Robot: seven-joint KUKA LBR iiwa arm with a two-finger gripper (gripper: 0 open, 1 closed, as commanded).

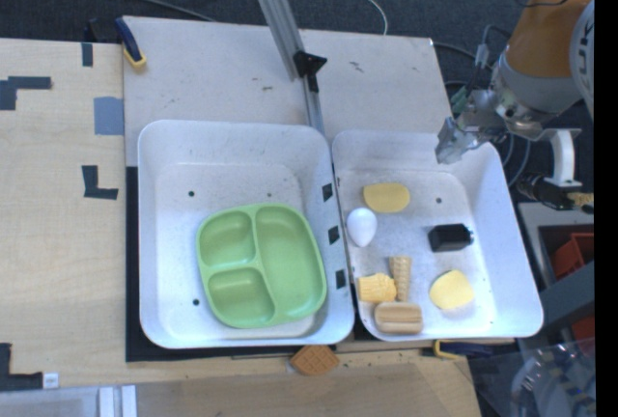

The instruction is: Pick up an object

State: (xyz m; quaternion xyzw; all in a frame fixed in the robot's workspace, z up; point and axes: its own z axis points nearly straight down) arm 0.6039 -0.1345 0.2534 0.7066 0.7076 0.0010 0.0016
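The right bin [502, 212] holds several small items: a yellow oval piece [386, 197], a white egg [361, 226], a black block [450, 236], an ice-cream cone [400, 276], a yellow waffle-like piece [377, 288], a hot-dog bun [398, 317] and a round yellow piece [451, 291]. My gripper [452, 145] hangs over the bin's far right corner, above and to the right of the yellow oval piece. It points down and to the left. Nothing shows between its tips.
The left bin [159, 212] holds a green divided tray [261, 263]. A tan waffle cookie [314, 360] lies on the bench in front of the bins. A grey metal pole [280, 10] slants in from the top. Cables trail behind the bins.
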